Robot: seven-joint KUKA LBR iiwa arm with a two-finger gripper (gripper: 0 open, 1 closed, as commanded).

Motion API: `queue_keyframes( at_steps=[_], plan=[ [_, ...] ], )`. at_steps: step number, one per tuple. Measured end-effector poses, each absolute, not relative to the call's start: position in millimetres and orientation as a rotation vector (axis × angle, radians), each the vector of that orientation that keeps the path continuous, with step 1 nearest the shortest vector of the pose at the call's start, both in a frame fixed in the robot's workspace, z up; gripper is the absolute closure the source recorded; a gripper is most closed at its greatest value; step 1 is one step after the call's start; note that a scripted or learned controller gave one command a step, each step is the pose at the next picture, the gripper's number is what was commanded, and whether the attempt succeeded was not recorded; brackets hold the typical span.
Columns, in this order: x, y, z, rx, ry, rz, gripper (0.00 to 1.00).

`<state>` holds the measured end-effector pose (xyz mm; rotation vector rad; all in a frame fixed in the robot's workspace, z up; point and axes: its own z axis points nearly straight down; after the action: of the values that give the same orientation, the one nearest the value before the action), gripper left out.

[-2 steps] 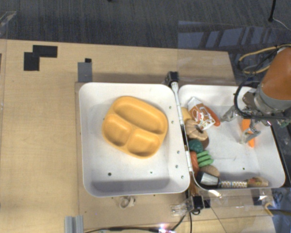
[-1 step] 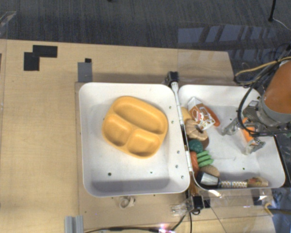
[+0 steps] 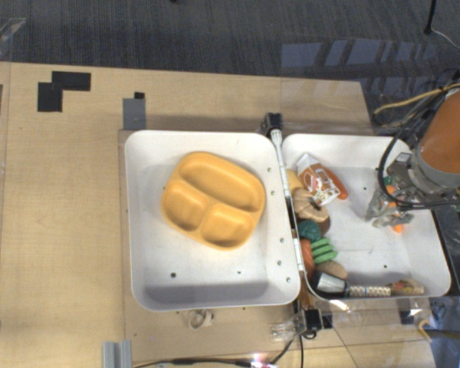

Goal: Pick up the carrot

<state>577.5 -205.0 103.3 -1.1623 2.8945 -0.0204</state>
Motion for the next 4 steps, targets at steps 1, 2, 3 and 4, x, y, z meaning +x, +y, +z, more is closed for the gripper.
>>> queue_keyframes(
  at_steps=[1, 2, 3, 4],
  plan=[
    [577.2, -204.8, 102.6, -1.163, 2.895, -0.019, 0.00],
    [572.1, -204.7, 90.2, -1.354, 2.820, -0.014, 0.00],
    [576.4, -203.9, 103.9, -1.348, 2.810, -0.024, 1.00],
    [576.1, -203.6, 103.3, -1.348, 2.811, -0.022, 0.00]
  ],
)
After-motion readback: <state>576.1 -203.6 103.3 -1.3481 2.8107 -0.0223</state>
